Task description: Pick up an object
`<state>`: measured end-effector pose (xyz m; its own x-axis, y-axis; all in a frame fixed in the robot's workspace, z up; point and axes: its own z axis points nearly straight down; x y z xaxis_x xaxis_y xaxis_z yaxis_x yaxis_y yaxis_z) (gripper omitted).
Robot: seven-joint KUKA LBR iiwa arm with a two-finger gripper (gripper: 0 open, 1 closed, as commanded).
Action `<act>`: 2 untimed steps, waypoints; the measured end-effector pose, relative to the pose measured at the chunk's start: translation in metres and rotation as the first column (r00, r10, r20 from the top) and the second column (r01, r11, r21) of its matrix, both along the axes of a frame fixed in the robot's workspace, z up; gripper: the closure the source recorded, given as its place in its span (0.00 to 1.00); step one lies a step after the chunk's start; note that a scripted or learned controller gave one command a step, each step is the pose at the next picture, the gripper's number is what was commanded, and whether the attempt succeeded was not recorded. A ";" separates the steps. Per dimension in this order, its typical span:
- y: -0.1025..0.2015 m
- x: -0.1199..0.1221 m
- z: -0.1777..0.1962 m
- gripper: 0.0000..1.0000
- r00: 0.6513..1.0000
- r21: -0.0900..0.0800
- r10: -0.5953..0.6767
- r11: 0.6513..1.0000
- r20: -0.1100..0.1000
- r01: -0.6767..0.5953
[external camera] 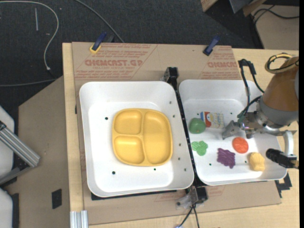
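While above the bin, gripper (232, 129) (seemingly parted) holds nothing.

Bright, even overhead light falls on the two white bins (137, 91), whose walls verge on overexposed beside the yellow tray (142, 137). Shadows beneath the bins stay soft and short. Focus is fair, slightly grainy on the dark floor above them.

The arm (280, 87) comes in from the right, its orange band sitting broad above the grey wrist (273, 118). The wrist is bent so that the pincer (232, 129) points left and slightly down, hanging low. Its dark metal fingers (228, 131) stand a little spread at the tips, with nothing gripped between them.
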<state>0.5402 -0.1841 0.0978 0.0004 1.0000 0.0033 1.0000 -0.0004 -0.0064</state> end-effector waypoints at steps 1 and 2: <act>0.001 0.000 -0.013 0.00 1.000 -0.001 0.001 1.000 0.002 -0.001; 0.001 0.001 -0.002 1.00 1.000 -0.001 0.000 1.000 0.005 0.000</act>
<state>0.5411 -0.1835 0.0961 0.0001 1.0000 0.0025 1.0000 -0.0001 -0.0010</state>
